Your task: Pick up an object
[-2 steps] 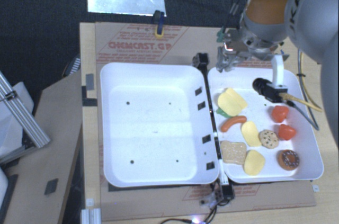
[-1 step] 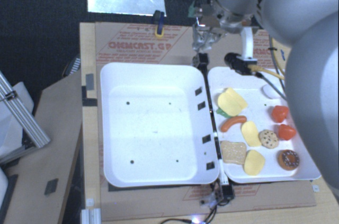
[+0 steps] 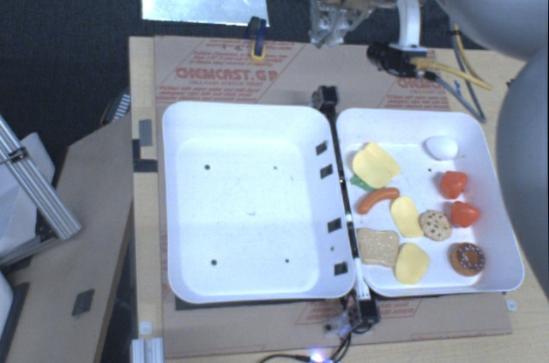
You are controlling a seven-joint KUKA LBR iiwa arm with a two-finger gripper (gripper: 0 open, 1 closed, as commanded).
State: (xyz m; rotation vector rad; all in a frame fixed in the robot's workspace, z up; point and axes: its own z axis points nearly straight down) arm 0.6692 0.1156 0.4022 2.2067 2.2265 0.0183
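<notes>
arm (image 3: 489, 1): raised at upper right, parked above and behind the bins so the view onto both is kept open.
surface (image 3: 223, 69): brown board, both bins carried side by side on it.
left bin (image 3: 184, 181): white, shallow, nothing seen in it; judged to be kept free as the drop side.
right bin (image 3: 502, 254): all pickable items gathered here, apart or just touching.
gripper (image 3: 330, 31): held high beyond the bins' far edge, well apart from every item; jaws state cannot be told, nothing seen held.
items: yellow chip (image 3: 376, 164), sausage (image 3: 377, 199), cracker (image 3: 377, 246), donut (image 3: 468, 258), cookie (image 3: 436, 225), tomato (image 3: 454, 184), egg (image 3: 442, 148).
step: no pick begun yet, judged.
</notes>
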